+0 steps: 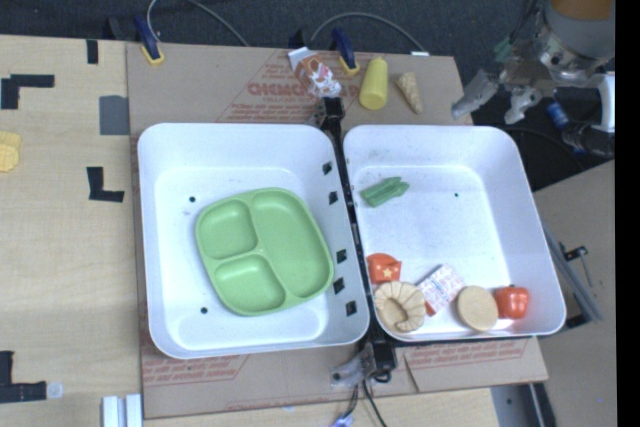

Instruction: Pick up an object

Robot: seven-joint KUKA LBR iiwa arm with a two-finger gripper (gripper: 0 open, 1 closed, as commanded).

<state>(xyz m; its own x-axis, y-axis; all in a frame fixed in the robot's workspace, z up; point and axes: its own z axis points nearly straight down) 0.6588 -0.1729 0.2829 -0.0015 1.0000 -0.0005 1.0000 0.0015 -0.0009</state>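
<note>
My gripper hangs above the bench beyond the right bin's far right corner. Its two fingers stand spread, open, with nothing between them. In that bin a green pea pod lies near the far left. Along the near wall sit a red-orange piece with a star, a tan pretzel-like pastry, a red-and-white wrapped packet, a round tan biscuit and a small red pepper. The gripper is well away from all of them.
The left bin holds a green divided plate. Behind the bins on the cardboard lie a yellow bottle, a tan cone and a small printed packet. Cables run across the dark floor at the back.
</note>
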